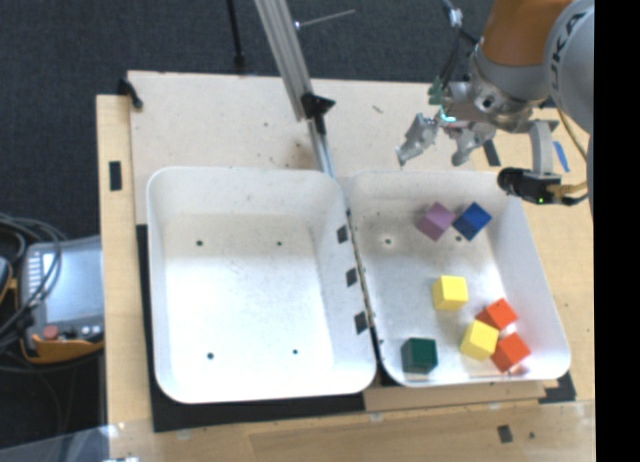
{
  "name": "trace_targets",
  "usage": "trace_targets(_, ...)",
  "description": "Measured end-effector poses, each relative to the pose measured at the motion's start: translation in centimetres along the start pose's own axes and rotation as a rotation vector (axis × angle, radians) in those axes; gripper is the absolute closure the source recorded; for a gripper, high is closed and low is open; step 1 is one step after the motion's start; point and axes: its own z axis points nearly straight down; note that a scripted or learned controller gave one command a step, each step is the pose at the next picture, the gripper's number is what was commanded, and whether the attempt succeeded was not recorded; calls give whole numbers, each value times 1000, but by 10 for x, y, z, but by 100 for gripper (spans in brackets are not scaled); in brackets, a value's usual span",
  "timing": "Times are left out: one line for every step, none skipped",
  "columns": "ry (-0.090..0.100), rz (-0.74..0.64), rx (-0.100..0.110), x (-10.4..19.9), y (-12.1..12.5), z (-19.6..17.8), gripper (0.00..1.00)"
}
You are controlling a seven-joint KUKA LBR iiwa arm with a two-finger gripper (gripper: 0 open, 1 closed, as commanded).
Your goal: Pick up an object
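**Tool hanging spread above the right bin's far edge**

The tool [437, 142] is hovering with its fingers spread and nothing between them, just beyond the far rim of the right bin [540, 280]. Inside that bin, nearest the tool, a purple block [435, 220] is sitting just beside a blue block [472, 220]. Farther from the tool, a yellow block [450, 292] is lying near the bin's middle. At the near end, a second yellow block [479, 339] is touching two orange blocks [505, 333], and a green block [419, 354] is resting by the near rim. The left bin [165, 280] is sitting beside the right one on the table [200, 115].
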Motion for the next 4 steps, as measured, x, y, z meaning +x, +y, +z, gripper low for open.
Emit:
trace_targets(-2,-1,-5,-1,1,-3,0)
trace_targets(-3,4,-1,-10,-3,43,0)
trace_targets(-3,6,-1,-13,-3,85,0)
trace_targets(-2,8,0,-11,-4,148,0)
